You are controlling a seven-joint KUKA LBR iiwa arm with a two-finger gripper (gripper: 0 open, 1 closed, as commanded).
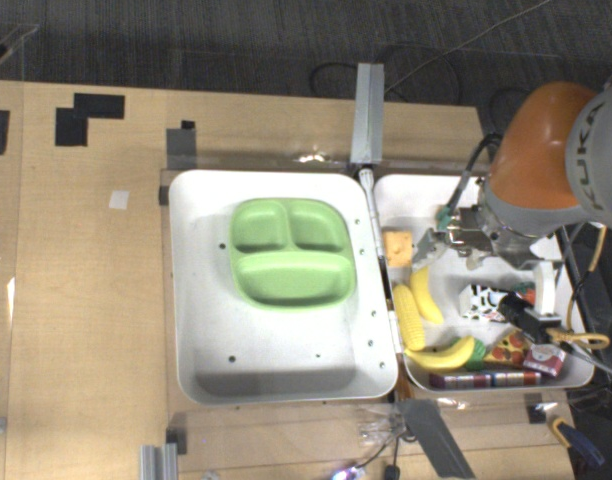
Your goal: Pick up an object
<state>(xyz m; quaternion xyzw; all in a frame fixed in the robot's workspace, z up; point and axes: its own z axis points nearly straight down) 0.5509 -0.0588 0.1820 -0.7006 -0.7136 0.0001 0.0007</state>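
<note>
Pale wood table underneath, black patches near its far left edge, dark carpet beyond. Nearest along the front rim of the right bin: a dark marker-like stick, a bright printed packet, a curved banana just behind the stick. A little further in, a corn cob lying lengthwise by the left wall, a second yellow piece just beside it, a black-and-white patterned item to their right. Further still, an orange-yellow block against the left wall. Left bin alongside, holding a green divided plate near its middle, well apart from the clutter. Above the right bin's far half, pincer hanging from the grey arm with its orange band, tips near the orange-yellow block and the second yellow piece. Cannot tell how the pincer is set, nor whether it touches anything. Metal post standing behind the seam between the bins.
</note>
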